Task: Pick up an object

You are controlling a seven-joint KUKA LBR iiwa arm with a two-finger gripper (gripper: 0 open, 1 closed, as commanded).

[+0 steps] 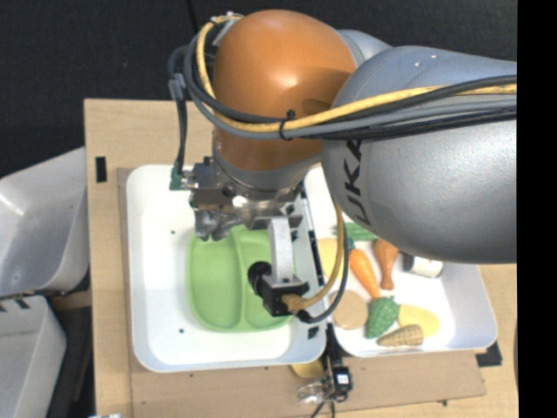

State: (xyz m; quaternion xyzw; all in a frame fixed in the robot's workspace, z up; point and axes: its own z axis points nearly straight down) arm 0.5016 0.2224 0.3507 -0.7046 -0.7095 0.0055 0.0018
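With the gripper [218, 223] over the green dish [218, 290] in the left bin [152, 268], you are judged at the approach step; its open-or-closed state cannot be told, so confirm a grasp on the dish before lifting.

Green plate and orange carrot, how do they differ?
The green plate lies in the left bin; the orange carrot lies in the right bin. The plate is broad with two compartments; the carrot is slim and tapered. Both rest on white bin floors.
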